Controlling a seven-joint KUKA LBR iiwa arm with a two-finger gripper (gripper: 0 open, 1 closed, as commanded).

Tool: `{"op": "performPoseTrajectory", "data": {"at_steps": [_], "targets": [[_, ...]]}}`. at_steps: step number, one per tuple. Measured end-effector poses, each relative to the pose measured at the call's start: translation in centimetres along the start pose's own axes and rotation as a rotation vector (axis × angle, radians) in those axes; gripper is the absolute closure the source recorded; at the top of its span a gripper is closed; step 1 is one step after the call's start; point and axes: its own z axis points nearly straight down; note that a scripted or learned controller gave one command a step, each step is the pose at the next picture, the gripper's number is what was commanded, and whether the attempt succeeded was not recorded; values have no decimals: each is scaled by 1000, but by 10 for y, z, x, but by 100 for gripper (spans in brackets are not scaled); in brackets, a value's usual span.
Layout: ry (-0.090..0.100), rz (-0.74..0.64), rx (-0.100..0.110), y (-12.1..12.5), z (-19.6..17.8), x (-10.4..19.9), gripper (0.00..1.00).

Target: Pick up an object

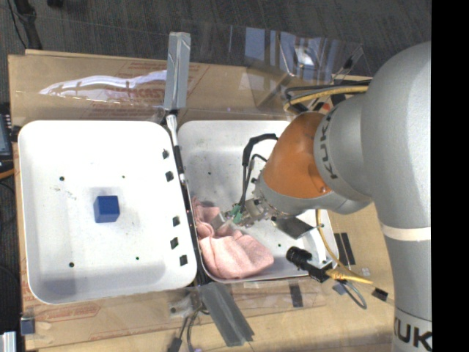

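While the grey arm is reaching into the right bin, its gripper is hovering just above a pink cloth; its state cannot be told. A blue cube is sitting in the left bin.

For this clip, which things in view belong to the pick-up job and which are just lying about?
Belongs to the job:
- gripper, low in the right bin
- pink cloth, crumpled in that bin's near corner, just below the gripper

Just lying about:
- blue block, alone in the left bin
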Motion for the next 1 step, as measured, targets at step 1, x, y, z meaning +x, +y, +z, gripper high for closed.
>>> {"op": "performPoseTrajectory", "data": {"at_steps": [1], "targets": [[-1,-71,-2,53,8,-15,0]]}}
